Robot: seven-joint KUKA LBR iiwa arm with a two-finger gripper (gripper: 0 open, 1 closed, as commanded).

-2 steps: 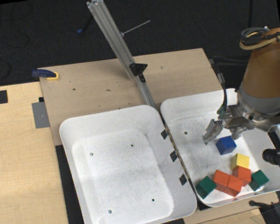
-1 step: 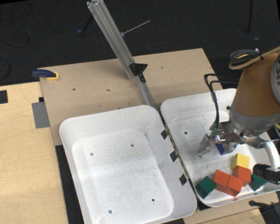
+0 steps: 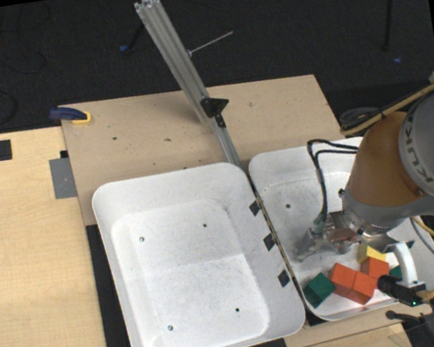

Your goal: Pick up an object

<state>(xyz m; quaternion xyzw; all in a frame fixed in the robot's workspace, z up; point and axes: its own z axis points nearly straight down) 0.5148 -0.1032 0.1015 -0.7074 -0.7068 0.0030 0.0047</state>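
Blocks [image 3: 352,280] sit in right bin [image 3: 282,174]; drop your gripper [image 3: 325,239] straight onto one; grip state unclear.

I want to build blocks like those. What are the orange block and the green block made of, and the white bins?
The orange block and green block look solid, with flat faces, sharp edges and an even matte colour: probably painted wood or plastic, hard to say which. The right bin and left bin look like thin moulded plastic, judging by their rounded corners and smooth, speckled white walls.
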